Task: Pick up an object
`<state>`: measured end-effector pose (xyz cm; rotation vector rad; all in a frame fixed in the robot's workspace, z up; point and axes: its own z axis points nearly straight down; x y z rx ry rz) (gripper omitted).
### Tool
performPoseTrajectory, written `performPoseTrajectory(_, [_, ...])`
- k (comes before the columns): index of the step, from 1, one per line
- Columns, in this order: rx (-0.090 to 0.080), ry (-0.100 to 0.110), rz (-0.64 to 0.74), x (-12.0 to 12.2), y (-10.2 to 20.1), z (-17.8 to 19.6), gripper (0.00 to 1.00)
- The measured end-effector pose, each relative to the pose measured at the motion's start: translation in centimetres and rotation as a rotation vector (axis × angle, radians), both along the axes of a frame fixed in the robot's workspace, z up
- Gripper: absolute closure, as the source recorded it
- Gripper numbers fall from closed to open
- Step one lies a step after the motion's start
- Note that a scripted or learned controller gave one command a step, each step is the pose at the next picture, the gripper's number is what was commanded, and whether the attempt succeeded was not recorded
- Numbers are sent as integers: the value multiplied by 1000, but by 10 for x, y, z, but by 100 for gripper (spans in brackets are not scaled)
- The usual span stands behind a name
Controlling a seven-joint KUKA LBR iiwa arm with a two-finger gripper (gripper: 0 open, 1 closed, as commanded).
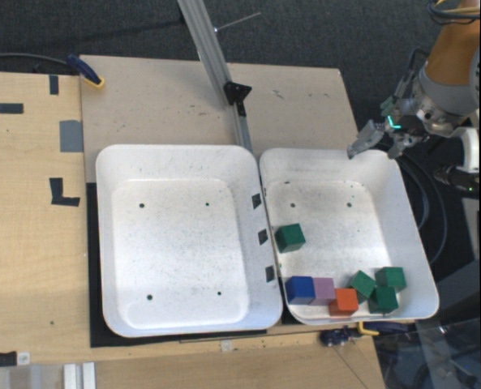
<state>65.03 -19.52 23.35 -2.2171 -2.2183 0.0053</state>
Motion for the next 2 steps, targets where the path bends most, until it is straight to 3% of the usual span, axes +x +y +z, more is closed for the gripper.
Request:
performPoseTrajectory(1, [-3, -4, 1, 1, 0, 3, 0])
performPoseTrajectory(2, [-2, 0, 1, -6, 6, -45, 0])
